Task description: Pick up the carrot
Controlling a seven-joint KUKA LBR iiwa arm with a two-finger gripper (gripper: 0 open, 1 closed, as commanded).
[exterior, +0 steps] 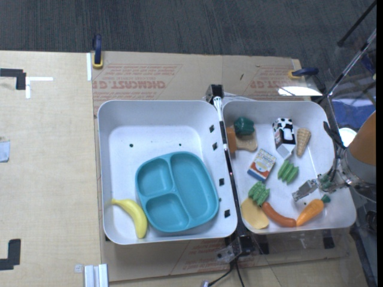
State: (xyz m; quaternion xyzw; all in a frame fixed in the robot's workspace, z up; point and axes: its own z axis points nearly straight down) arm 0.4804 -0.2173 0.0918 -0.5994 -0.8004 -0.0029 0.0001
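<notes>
The carrot point(310, 211), orange with a green leafy top, lies near the front right corner of the right bin point(281, 107), its top pointing toward the right wall. My gripper point(312, 188) reaches in over the right wall and hangs just above and behind the carrot, its grey metal tip close to the leafy end. Nothing is seen held in it. The arm's orange band point(366, 137) sits at the right edge of the view.
In the right bin, a red sausage point(279, 215) and a yellow slice point(254, 217) lie left of the carrot, with a green broccoli point(258, 193), green beans point(288, 171), a small box point(261, 164), a cow-print carton point(283, 131) and a cone point(303, 141) behind. The left bin holds a teal plate point(176, 190) and a banana point(135, 216).
</notes>
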